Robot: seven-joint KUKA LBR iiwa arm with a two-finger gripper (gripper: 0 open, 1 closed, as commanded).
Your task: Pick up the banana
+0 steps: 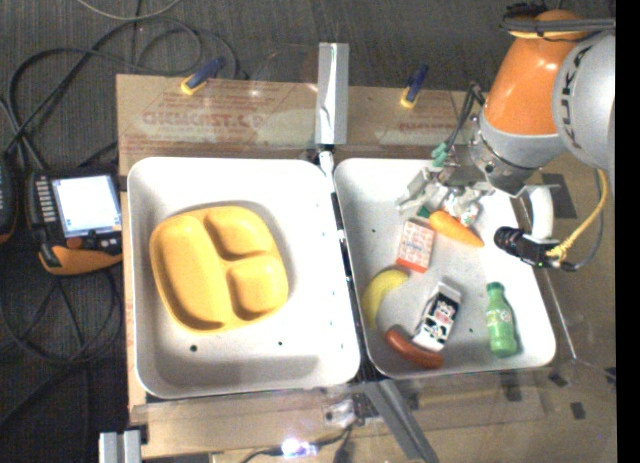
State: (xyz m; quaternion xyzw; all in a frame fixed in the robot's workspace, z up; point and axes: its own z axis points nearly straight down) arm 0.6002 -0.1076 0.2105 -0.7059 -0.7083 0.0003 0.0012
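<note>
Spotted the curved yellow banana lying flat in the right-hand shallow white bin, close to that bin's left wall and toward its near edge. Not lifted yet, nothing gripping it. Found the grey arm with the orange band reaching in over the bin's far right corner, with the jaws low above the tapered orange carrot, well apart from the banana. Could not tell how wide the jaws stood, nor make out anything between them. Judged the job barely begun: still to travel across to the banana, come down, close and raise it.

Noted company round the target: a small red-and-white printed box just beyond it, a black-and-white carton beside it, a red sausage-shaped toy at the near edge, a green plastic bottle toward the right wall. Tight quarters, then.

Saw a yellow moulded compartment tray in the left-hand white bin. Both bins on a brown board table, clamped along its far edge. Beyond that, dark carpet, trailing cables, and a small lit screen off the table's left edge.
</note>
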